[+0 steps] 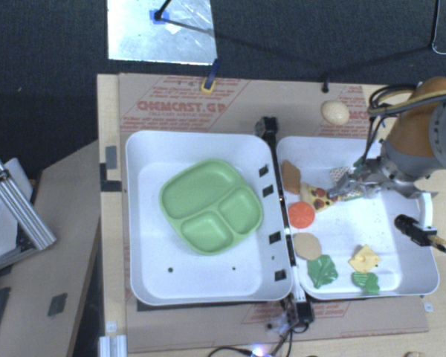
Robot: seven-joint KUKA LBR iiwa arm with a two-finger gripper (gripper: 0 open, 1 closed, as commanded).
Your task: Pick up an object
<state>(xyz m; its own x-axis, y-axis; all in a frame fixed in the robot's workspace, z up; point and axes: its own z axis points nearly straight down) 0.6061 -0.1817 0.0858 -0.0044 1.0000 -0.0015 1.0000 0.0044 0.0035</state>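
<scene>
My gripper (pixel 347 184) reaches in from the right and sits low in the upper part of the right bin (pixel 401 199). Its tip is right beside a pizza slice (pixel 317 196), and I cannot tell whether they touch. Around them lie a brown bread piece (pixel 291 175), a red tomato slice (pixel 301 214), a tan cookie (pixel 307 245), a green leafy piece (pixel 322 271), a yellow cheese piece (pixel 364 259) and a small green piece (pixel 366 281).
The left bin (pixel 145 274) holds a green divided plate (pixel 212 207). A black divider with clips (pixel 276 199) runs between the bins. A pale egg (pixel 335 112) rests on the cardboard behind the right bin. A black part (pixel 412 229) juts over that bin's right side.
</scene>
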